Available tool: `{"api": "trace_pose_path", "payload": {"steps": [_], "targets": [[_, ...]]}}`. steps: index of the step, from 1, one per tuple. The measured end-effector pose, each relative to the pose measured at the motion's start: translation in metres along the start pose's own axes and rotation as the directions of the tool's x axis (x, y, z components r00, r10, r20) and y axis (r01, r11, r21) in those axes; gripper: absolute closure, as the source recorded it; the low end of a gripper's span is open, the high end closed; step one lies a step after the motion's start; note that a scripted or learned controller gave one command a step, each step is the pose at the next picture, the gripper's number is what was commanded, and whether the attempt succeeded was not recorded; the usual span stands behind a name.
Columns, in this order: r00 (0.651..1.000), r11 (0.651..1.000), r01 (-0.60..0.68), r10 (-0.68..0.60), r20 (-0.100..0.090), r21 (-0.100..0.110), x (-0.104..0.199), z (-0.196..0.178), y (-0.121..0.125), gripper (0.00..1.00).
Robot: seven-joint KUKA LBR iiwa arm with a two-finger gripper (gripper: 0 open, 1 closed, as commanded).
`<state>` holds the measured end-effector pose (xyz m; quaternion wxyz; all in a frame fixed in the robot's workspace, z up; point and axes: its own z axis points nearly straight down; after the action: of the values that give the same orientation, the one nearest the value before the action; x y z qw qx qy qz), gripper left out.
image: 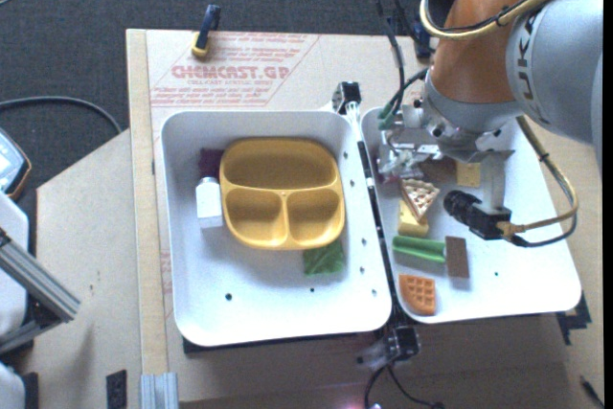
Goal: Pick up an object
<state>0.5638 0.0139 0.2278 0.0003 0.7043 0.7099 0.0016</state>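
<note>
In the left bin [182,235], a small white bottle [209,202] sits touching the nine o'clock side of a yellow divided tray [283,192], with a green leafy piece [325,261] at the tray's five o'clock. In the right bin [536,278], the gripper [400,158] hangs low near the bin's eleven o'clock corner, just above a wedge-shaped sandwich piece [419,199]; whether it is open or grasps anything, I cannot tell. Below lie a yellow block [413,226], a green bar [419,249], a brown slab [457,257] and, at six o'clock, an orange waffle [418,293].
</note>
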Motion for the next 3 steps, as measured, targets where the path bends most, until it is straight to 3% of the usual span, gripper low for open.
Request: {"api": "trace_pose_path", "payload": {"steps": [1, 2, 3], "targets": [[1.0, 1.0, -0.001, 0.001, 0.001, 0.001, 0.055, 0.014, 0.007, 1.0], [1.0, 1.0, -0.005, 0.005, 0.001, -0.001, 0.068, -0.003, 0.005, 1.0], [1.0, 1.0, -0.009, 0.009, 0.002, 0.0, 0.056, -0.005, 0.012, 1.0]]}}
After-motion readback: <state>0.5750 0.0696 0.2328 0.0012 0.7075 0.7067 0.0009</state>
